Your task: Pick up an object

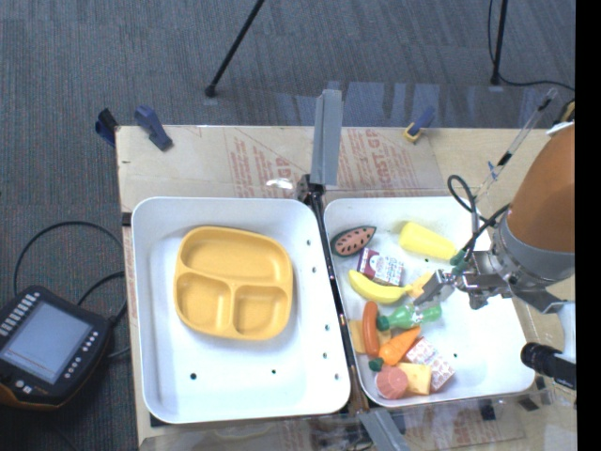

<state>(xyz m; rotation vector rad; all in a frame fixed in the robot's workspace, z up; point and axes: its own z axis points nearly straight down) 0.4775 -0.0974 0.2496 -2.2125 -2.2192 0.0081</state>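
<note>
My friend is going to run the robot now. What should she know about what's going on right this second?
Gripper: low in the right white bin, just above the green toy bottle and beside the yellow toy banana. Nothing visibly between its fingers.
Things: toy foods crowd the right bin, including an orange toy carrot, a watermelon slice and a yellow block. The left white bin holds a yellow divided plate.
Done: nothing picked up yet.
Left: grasp one toy and lift it.
</note>
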